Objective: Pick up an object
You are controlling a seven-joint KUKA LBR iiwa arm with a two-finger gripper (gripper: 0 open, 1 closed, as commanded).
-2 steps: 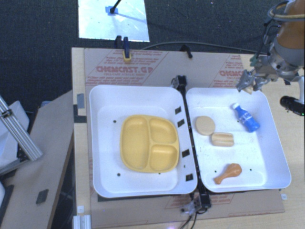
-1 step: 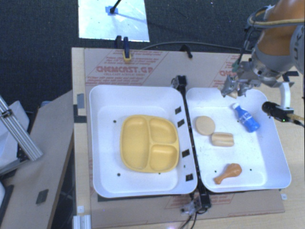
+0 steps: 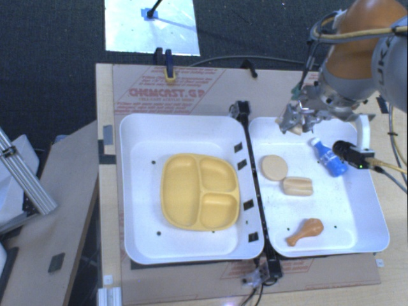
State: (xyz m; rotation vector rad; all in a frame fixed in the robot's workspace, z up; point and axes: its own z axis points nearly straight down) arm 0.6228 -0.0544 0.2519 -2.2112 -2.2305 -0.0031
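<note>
1. The end effector [image 3: 297, 123] hangs over the far left corner of the right bin [image 3: 363, 209]; whether it is released or clenched cannot be told
2. In the right bin lie a round cookie [image 3: 274, 167], a bun [image 3: 297, 186] just beside it, a drumstick [image 3: 305, 231] near the front, and a blue bottle [image 3: 327, 157] toward the right
3. The left bin [image 3: 137, 171] holds a yellow divided tray [image 3: 199, 191]
4. Both bins sit on the surface [image 3: 159, 88]

Two smooth, slightly glossy white plastic bins [image 3: 191, 127]. Matt yellow plastic divided tray [image 3: 199, 191], glossy blue plastic bottle [image 3: 328, 157]. Printed brown cardboard sheet [image 3: 167, 91] beneath, pale wooden bench [image 3: 73, 164].
</note>
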